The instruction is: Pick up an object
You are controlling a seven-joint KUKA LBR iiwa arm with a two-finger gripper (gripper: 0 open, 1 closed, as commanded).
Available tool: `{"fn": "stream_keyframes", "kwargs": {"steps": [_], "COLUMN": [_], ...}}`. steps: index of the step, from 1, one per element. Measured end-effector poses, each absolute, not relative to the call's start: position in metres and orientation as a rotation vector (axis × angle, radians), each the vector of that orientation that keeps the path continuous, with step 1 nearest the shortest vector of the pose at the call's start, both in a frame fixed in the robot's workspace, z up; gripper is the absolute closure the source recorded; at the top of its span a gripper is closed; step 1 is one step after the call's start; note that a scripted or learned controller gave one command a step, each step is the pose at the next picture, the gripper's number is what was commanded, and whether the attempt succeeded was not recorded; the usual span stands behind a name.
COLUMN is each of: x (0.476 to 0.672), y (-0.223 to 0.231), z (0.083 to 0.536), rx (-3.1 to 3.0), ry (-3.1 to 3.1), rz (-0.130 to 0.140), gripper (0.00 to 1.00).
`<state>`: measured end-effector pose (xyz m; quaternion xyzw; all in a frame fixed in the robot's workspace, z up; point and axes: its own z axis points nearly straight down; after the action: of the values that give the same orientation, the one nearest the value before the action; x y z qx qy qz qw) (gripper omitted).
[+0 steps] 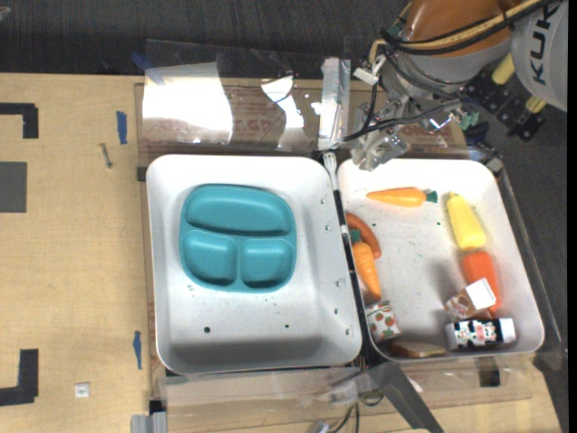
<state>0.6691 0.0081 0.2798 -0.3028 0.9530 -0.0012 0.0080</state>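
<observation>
The gripper (383, 147) is seen above the right bin's (527, 269) far left corner; its opening cannot be told. Just below it lies 1 smooth tapered carrot (397, 197); further below, 1 glossy yellow corn (465, 222). Left sits 1 teal 3-compartment tray (239, 235).

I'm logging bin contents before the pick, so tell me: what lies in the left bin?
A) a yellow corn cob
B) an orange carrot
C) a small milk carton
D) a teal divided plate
D: the teal divided plate sits alone in the left bin, while the corn, carrots and carton lie in the right bin.
</observation>
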Motion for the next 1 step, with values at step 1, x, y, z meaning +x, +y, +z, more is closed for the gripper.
{"fn": "stream_keyframes", "kwargs": {"steps": [1], "x": [0.667], "y": [-0.0659], "z": [0.3735], "rx": [-0.905], "ry": [2.99], "rz": [-0.011], "gripper": [1.0]}}
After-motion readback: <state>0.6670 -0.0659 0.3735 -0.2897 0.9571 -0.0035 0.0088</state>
